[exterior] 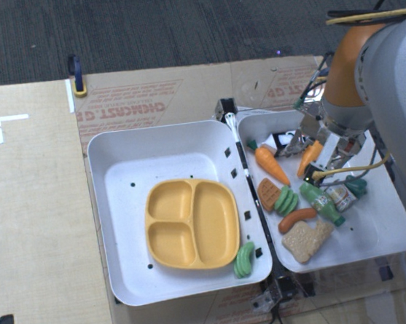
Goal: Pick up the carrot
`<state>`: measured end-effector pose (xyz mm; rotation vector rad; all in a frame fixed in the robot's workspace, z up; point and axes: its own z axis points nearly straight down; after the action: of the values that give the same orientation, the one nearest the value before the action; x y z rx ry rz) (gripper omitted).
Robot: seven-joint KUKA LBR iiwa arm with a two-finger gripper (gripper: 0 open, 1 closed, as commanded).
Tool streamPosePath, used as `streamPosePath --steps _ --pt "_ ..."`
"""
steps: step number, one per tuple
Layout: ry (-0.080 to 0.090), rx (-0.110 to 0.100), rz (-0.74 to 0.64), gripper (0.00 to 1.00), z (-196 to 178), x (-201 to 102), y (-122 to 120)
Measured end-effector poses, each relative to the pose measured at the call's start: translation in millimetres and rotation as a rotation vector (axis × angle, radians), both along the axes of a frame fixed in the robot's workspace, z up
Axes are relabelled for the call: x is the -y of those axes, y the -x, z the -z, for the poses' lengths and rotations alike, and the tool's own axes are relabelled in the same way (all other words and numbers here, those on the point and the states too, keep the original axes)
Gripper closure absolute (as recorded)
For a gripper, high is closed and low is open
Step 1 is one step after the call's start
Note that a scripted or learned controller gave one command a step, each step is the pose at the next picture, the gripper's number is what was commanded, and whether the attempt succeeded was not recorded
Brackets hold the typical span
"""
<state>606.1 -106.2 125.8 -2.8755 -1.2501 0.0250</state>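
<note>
Beside the divider (241, 162) between the two bins, just on its arm side, we saw a carrot (271, 165) lying flat in the crowded bin (388, 234), its green top toward the far wall. A second orange piece (310, 158) sat farther from the divider, right under the gripper (318, 152), touching or nearly touching the fingers. Whether it was already pinched or merely lay below them we could not tell, and the gripper's state was equally unclear to us, since the wrist hid it.

Nearer us than the carrot, close to the divider, lay a brown cracker (268, 193), a green pod (286, 200), a sausage (297, 219) and a slice of bread (307, 240); a green bottle (321, 203) lay farther from it.

We judged the main risk to be a glancing close: the carrot was round and tapered, so fingers meeting it off-centre could roll it against the divider. The clutter beside it could also be nudged or caught instead. Across the divider sat a yellow tray (193, 223) with another green pod (244, 259) just beside it.
</note>
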Motion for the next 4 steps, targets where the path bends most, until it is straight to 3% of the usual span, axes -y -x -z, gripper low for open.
streamPosePath --steps 1,2,3,4 --pt "-0.021 -0.002 -0.004 0.0 23 45 -7" --pt "-0.014 0.02 -0.006 1.0 11 44 -12" --pt "-0.014 0.019 -0.006 0.0 12 44 -12" --pt "-0.013 0.017 -0.009 1.0 3 45 -12"
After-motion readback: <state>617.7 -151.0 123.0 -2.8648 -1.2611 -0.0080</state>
